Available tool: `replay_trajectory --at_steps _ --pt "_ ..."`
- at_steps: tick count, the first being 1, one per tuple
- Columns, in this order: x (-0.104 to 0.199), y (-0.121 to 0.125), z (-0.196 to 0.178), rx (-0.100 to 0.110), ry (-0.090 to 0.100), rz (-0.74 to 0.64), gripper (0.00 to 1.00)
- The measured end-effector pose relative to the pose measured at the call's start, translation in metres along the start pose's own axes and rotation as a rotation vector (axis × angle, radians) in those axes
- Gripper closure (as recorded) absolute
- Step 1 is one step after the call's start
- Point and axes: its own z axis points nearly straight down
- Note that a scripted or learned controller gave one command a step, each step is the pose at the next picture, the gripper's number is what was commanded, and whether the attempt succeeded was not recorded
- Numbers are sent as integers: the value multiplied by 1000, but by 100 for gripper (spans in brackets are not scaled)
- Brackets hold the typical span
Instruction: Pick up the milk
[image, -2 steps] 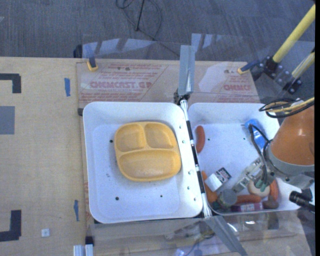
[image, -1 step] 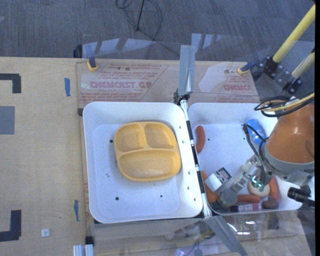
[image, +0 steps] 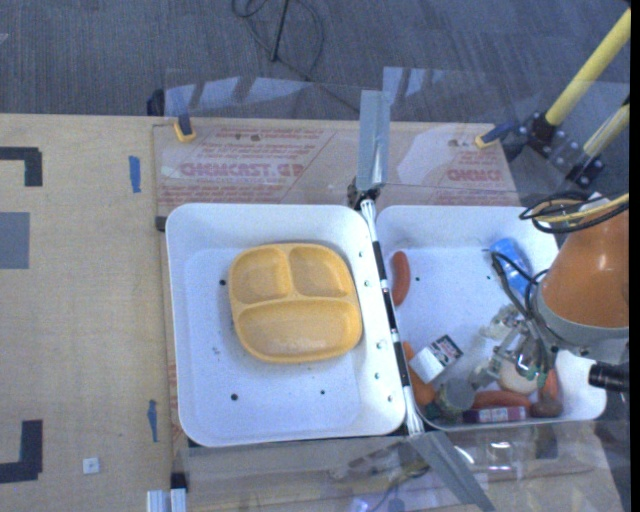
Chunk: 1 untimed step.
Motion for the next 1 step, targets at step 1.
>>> replay_trajectory --at_steps 1 --pt "-132 98 9 14 36 -193 0"
